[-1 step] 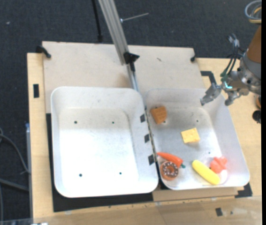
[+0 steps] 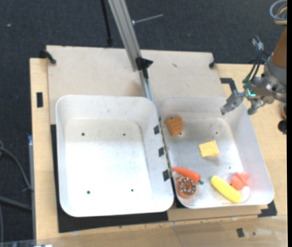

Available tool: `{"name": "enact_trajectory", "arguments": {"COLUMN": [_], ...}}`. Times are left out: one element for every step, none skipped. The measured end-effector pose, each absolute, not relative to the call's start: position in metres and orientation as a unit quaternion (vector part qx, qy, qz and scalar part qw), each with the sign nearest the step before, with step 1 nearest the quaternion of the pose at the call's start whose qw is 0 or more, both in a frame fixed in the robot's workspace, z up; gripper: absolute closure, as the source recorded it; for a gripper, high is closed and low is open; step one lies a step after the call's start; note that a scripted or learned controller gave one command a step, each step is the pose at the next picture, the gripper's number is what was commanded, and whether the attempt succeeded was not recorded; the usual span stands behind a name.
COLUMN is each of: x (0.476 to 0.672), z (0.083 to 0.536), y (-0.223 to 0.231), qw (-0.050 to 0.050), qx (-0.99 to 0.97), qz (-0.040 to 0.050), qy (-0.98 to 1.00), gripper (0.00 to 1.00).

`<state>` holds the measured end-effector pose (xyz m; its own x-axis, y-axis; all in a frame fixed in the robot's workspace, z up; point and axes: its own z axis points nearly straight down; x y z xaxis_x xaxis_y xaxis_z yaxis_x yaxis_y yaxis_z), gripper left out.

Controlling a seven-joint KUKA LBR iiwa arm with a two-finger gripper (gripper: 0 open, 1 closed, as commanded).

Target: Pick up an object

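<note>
Risks first: nothing grasped yet. The near-edge items in the right bin [image 2: 259, 163] are crowded, so a descent there could clip two at once or pinch the bin wall. The banana [image 2: 225, 189] lies just beside the red-orange toy [image 2: 240, 180] in the near right corner; the carrot [image 2: 187, 173] touches the chocolate donut [image 2: 186, 187] at the near left. Farther in, the yellow cheese wedge [image 2: 209, 149] sits alone mid-bin, likely the easiest pick. Beyond it, the brown bread-like block [image 2: 174, 125] is near the divider, where a finger could hit the wall. The left bin [image 2: 63, 138] holds no objects. Farthest: the gripper [image 2: 241, 103] hovers over the right bin's far right corner, fingers spread, holding nothing.
</note>
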<state>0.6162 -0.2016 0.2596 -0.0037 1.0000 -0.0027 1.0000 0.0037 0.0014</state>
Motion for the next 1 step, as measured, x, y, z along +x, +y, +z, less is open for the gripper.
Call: {"name": "enact_trajectory", "arguments": {"x": [0.6083], "z": [0.2056], "y": [-0.1953], "qw": [-0.001], "qx": [0.707], "qz": [-0.002], "qy": [0.707], "gripper": [0.0]}}
